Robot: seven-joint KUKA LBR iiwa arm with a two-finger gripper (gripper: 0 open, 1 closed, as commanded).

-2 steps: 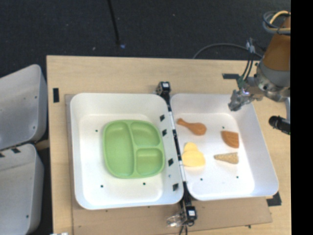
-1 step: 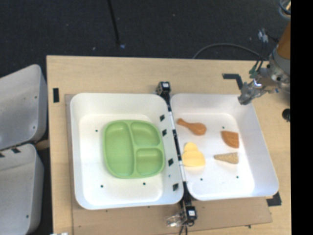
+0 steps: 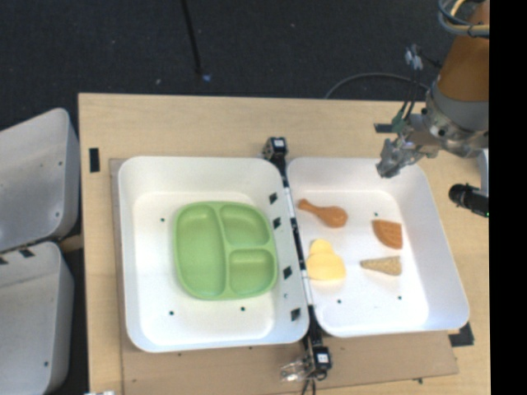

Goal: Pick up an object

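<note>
1. Nearest the camera, a yellow pear-shaped soft toy (image 3: 325, 263) and a tan wedge-shaped piece (image 3: 382, 265) are seen low in the right white bin (image 3: 436, 303).
2. Farther up, an orange-brown rounded piece (image 3: 388, 234) and a brown drumstick-shaped piece (image 3: 323, 213) are found, the drumstick's long axis running left-right.
3. All four lie below and left of the grey two-finger gripper (image 3: 390, 164), which hangs at the bin's upper right edge.
4. Whether it is open cannot be told; nothing is seen held.
5. A green compartment plate (image 3: 224, 249) is seated in the left white bin (image 3: 136, 319).

On my feed: two white bins (image 3: 132, 220); a light green divided plate (image 3: 224, 250) at 9 o'clock; toward 3 o'clock, a brown drumstick (image 3: 323, 213), a yellow pear shape (image 3: 324, 263), an orange-brown piece (image 3: 388, 233), a tan wedge (image 3: 382, 265). Pale wood bench (image 3: 206, 122); arm's orange band (image 3: 465, 60).
</note>
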